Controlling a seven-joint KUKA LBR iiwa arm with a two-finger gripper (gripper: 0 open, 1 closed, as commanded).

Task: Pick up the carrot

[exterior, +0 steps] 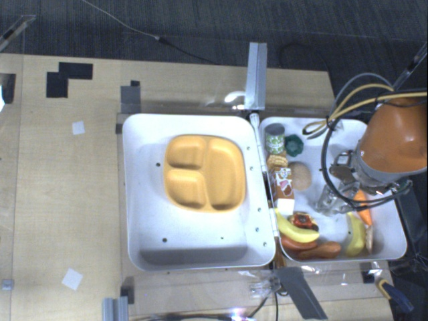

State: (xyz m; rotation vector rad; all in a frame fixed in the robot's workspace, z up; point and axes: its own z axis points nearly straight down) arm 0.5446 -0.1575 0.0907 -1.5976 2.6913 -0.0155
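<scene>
The carrot (pixel 365 215) is a small orange piece near the right wall of the right bin (pixel 394 246), lying just above a small banana (pixel 354 234). Part of it is hidden under the arm's wrist. My gripper (pixel 336 200) hangs low in the right bin, just left of the carrot, below the orange band (pixel 398 139). From this angle nothing of the carrot can be seen inside the gripper.
The right bin also holds a second banana (pixel 297 230), a brown sausage (pixel 313 249), a tin (pixel 275 139), a dark green item (pixel 293 144), a tan round item (pixel 302 176) and small packets (pixel 281 176). A yellow divided plate (pixel 204 172) lies in the left bin (pixel 144 246).
</scene>
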